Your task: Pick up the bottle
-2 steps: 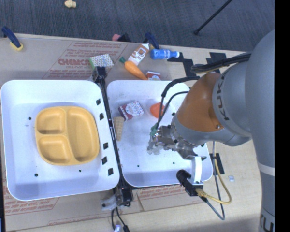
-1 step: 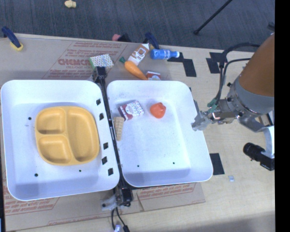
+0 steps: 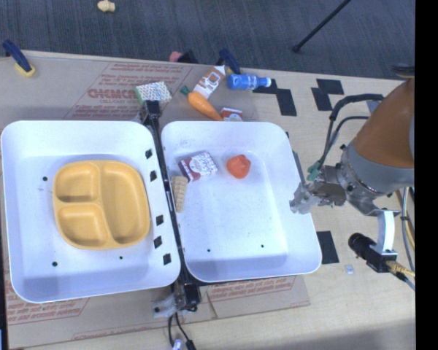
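Cardboard-covered bench is seen bearing the bottle untouched, well beyond the claw, whose state cannot be told; the pickup is not yet begun.

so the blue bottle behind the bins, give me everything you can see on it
The bottle is small, blue and looks like plastic, with a paler cap end pointing toward the view's right. It lies on its side on the bench, outside both bins, just past the far rim of the right bin. A small white and orange carton lies close on its left; whether they touch is unclear. The pincer is well away, beside the right bin's right rim.
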Tool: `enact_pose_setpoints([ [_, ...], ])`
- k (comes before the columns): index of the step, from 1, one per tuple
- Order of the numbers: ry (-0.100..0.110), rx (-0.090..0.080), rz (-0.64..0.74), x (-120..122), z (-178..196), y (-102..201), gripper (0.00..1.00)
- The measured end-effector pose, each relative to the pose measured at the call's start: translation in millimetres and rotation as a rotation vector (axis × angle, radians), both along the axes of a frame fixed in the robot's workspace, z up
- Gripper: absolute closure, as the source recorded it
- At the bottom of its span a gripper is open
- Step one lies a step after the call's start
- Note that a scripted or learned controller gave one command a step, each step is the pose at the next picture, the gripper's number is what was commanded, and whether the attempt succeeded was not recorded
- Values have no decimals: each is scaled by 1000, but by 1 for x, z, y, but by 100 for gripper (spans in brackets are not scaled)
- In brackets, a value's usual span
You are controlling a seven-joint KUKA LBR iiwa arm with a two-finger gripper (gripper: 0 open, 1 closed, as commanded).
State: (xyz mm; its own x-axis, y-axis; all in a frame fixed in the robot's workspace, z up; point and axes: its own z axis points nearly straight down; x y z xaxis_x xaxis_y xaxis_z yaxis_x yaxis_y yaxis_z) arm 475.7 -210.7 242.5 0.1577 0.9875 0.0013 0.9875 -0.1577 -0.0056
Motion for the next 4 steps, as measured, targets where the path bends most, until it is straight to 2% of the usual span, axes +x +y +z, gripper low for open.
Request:
enact_pose_setpoints([
  [1,0,0,73,0,-60,30,100],
  [2,-3,-2,-276,1,-21,46,100],
  [3,1,-1,-398,0,-64,104,100],
  [4,-2,-2,-353,1,38,109,100],
])
